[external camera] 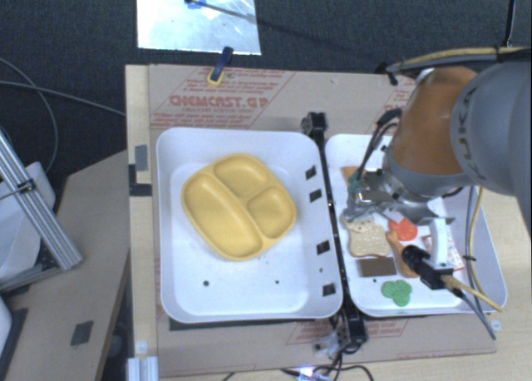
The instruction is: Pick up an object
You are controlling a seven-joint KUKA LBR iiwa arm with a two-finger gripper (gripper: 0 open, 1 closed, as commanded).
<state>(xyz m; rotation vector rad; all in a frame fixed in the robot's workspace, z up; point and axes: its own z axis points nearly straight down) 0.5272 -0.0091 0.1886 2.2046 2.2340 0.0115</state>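
Claw (362, 205) sat low in right bin (486, 275), at its left side. Could not tell whether it was open, closed or gripping. Toast slice (368, 240) lay just below claw, close, maybe touching. Brown square (376, 267) and green toy (397, 291) lay further below. Red piece (405, 229) sat beside it. Big arm hid bin's upper part. Yellow tray (238, 205) lay far off in left bin (179, 288).

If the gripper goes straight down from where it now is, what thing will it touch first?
Probably the toast-shaped piece in the right bin: the gripper hangs directly above its top edge. Depth is unclear from this slanted view, so it could land on the bin floor beside it.
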